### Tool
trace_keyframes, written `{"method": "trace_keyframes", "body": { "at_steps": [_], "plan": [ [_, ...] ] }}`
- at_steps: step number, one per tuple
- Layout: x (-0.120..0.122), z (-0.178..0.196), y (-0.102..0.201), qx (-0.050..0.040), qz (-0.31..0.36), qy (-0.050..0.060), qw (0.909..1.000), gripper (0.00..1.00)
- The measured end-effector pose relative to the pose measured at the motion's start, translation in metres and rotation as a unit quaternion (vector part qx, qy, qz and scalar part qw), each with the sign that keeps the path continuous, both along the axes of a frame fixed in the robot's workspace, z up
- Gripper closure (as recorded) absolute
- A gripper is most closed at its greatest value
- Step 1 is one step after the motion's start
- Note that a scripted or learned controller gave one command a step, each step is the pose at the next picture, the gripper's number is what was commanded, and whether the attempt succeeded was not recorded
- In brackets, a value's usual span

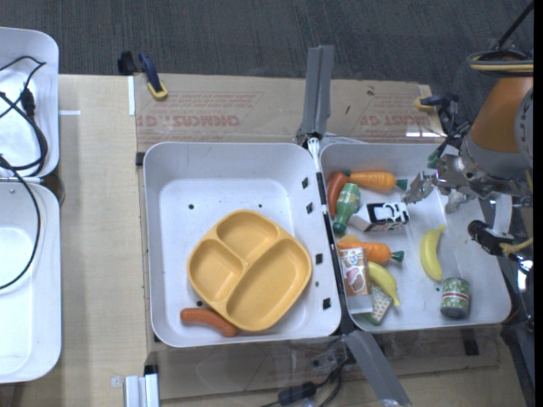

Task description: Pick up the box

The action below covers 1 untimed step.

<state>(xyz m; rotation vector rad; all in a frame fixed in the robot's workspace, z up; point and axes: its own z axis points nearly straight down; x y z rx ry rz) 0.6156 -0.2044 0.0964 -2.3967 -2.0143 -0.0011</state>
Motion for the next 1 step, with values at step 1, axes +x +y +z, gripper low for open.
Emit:
{"method": "trace_keyframes", "body": {
  "at_steps": [1],
  "plan": [
    [0.0, 0.0, 0.0, 0.0, 0.0, 0.0, 1.0, 0.0]
  ]
}}
